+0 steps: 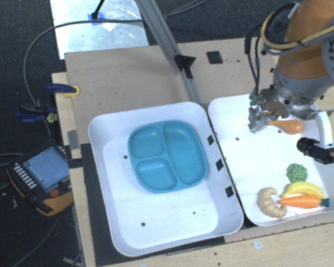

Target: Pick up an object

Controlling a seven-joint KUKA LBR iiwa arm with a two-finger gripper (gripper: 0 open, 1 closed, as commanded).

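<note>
An orange, drumstick-shaped toy (pixel 286 125) lies in the right bin (pixel 247 167), near its upper right part, its long axis running roughly left to right, the thicker end to the right and the thin end toward the gripper (pixel 258 117). The gripper sits at the thin end; whether the toy is between its fingers cannot be told. The arm (pixel 306 46) comes in from the right, bent down over the bin's far edge.

Toward the bin's near right corner lie a green broccoli piece (pixel 296 172), a banana (pixel 306 188), a carrot (pixel 301 201) and a tan croissant-like piece (pixel 269 201). The left bin (pixel 122 230) holds a blue divided plate (pixel 167 156).
</note>
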